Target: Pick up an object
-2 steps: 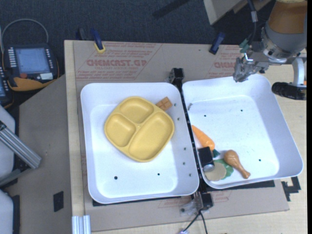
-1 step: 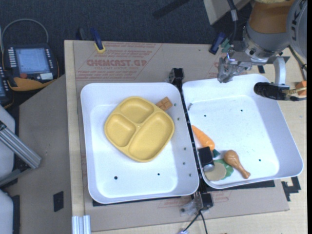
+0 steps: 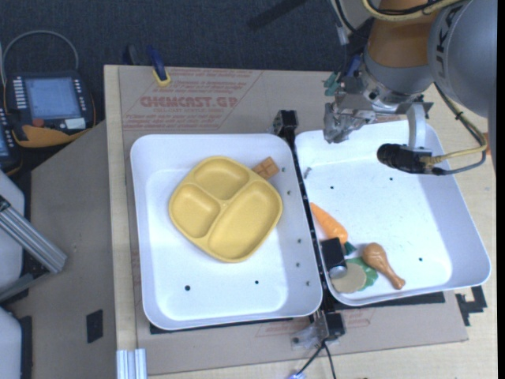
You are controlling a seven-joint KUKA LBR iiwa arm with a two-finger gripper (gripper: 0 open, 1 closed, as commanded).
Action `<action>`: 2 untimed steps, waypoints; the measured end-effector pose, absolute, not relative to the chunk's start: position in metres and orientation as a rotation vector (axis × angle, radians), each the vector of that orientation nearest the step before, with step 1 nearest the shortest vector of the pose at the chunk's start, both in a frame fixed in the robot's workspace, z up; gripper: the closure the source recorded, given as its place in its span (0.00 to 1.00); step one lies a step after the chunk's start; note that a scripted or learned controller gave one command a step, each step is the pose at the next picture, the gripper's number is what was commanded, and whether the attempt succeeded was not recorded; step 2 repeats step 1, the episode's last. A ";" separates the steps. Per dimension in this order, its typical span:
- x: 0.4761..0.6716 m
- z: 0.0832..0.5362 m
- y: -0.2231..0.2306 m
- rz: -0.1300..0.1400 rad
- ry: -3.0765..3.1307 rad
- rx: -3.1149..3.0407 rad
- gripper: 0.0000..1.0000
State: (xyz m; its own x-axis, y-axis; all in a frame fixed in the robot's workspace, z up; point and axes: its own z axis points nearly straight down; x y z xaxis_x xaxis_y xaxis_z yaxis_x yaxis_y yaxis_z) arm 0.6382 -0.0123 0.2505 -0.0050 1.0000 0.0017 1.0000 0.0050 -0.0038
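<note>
I log: gripper (image 3: 341, 129) over right bin (image 3: 442, 212) rear edge, jaws' state unreadable; carrot (image 3: 328, 222) well apart, nearer me.

A table (image 3: 197, 93) topped with a tan board bearing faded red lettering carries two shallow white bins set side by side, their inner edges touching along a dark seam. The left bin (image 3: 158, 283) sits nearer the middle of the board; the right bin (image 3: 442, 212) reaches toward the board's right edge. A small blue and yellow clamp (image 3: 158, 68) grips the board's far edge near its left corner. A black clip (image 3: 285, 121) sits at the far end of the seam between the bins.
</note>
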 end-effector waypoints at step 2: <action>0.627 0.251 0.046 0.000 -2.226 -2.211 1.00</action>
